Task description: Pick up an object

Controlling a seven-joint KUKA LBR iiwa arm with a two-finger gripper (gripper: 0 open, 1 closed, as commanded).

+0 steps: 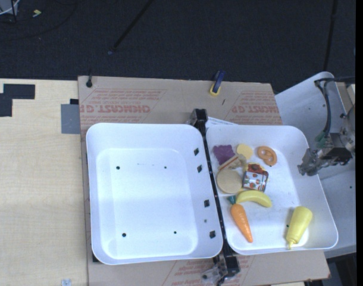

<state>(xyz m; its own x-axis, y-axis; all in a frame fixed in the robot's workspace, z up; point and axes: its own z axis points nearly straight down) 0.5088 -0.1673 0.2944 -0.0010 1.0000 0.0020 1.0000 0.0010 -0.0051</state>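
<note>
Camera view: two white bins sit side by side on cardboard; the right bin (312,154) holds all the toys, the left bin (98,159) lies in the centre-left of the frame.
Gripper: the gripper (309,164) hangs at the right edge of the frame, just over the right bin's right rim, apart from every toy; whether it is apart or together cannot be told at this size.
Nearest candidate: the yellow squash-like toy (299,224) lies alone in the lower right of the right bin, well clear of the others.
Handling, squash toy: probably light, hollow plastic, stiff and smooth, so likely to slip; best taken across its narrower neck or mid-body.
Other loose pieces: the carrot (241,222) and banana (254,198) lie near each other at lower centre of the bin; both look slim and rigid, best gripped across the short axis.
Cluster: the pretzel (266,155), purple piece (224,154), tan disc (228,180) and small printed box (255,177) crowd the upper left of the bin, touching or overlapping; a grasp there risks nudging neighbours.
Judgement: the isolated squash toy seems the easiest pick.
</note>
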